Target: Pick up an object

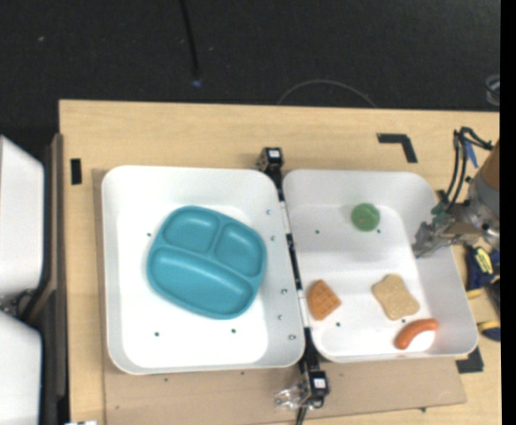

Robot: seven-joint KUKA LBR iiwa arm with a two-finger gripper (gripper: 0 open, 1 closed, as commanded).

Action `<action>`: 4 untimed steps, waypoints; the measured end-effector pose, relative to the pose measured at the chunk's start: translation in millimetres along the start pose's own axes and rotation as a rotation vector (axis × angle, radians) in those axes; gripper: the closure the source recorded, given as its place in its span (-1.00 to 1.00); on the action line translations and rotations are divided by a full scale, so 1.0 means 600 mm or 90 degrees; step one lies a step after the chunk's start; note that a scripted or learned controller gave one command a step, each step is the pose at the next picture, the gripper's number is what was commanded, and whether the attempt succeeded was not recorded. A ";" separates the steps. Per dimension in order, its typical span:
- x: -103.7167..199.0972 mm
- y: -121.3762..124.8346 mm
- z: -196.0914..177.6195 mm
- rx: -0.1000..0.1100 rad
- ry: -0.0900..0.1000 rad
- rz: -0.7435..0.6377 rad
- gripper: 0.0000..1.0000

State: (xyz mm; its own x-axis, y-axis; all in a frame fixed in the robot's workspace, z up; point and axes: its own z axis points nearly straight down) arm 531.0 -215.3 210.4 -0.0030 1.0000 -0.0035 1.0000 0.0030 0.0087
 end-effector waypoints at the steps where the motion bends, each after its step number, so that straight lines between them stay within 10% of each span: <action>1: -0.002 0.002 -0.038 0.003 0.001 0.000 1.00; 4: 0.247 0.078 -0.025 0.004 0.003 -0.003 1.00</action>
State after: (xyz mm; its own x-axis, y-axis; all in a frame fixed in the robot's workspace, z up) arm 577.2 -66.7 225.0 -0.0075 1.0000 0.0011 1.0000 0.0075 0.0023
